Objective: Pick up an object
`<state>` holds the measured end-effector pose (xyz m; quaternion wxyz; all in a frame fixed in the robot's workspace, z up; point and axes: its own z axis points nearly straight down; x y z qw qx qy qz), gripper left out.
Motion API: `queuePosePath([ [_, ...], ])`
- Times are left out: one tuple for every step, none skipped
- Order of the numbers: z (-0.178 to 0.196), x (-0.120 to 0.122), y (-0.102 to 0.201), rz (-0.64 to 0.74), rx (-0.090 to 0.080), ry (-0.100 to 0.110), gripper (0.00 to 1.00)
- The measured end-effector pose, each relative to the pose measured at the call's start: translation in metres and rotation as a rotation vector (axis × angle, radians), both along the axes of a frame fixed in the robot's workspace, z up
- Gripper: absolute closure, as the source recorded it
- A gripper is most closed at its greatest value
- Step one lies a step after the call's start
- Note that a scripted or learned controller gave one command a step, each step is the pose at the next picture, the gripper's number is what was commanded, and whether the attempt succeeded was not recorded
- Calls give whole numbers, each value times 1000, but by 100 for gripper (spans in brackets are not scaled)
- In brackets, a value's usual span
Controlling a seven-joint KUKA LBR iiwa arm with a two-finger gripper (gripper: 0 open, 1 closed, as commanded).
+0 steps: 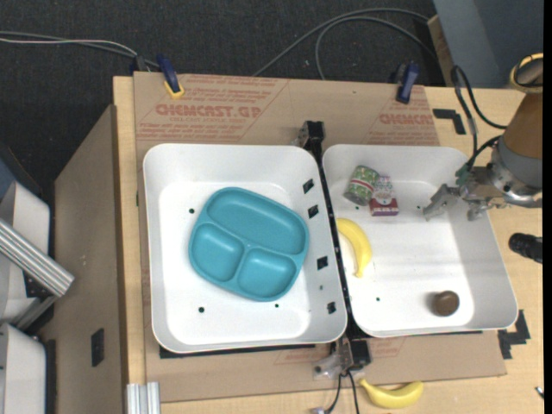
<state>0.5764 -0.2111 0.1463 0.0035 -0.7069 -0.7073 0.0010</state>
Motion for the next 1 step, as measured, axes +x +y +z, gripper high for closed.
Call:
queuePosePath([
  [-43, -2, -3, -1, -1, -2, 0],
])
